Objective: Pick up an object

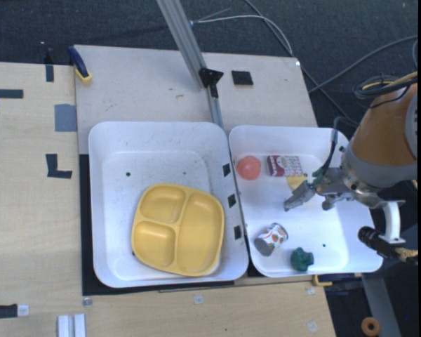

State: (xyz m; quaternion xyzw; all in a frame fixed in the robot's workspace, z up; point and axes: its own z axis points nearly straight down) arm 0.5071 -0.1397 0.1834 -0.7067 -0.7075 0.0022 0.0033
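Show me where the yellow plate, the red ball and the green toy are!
yellow plate (179, 229): camera view, left bin, on the ridge where its compartments meet.
red ball (249, 168): camera view, right bin, on the ball's middle.
green toy (302, 260): camera view, right bin's near edge, on the toy's body.

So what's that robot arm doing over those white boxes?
The grey and orange robot arm's gripper hangs over the right white bin, trying to pick something up. It holds nothing between its fingers yet. In that bin lie a small red ball, a red and white packet, a crumpled can and a green toy. The left white bin holds a yellow divided plate.
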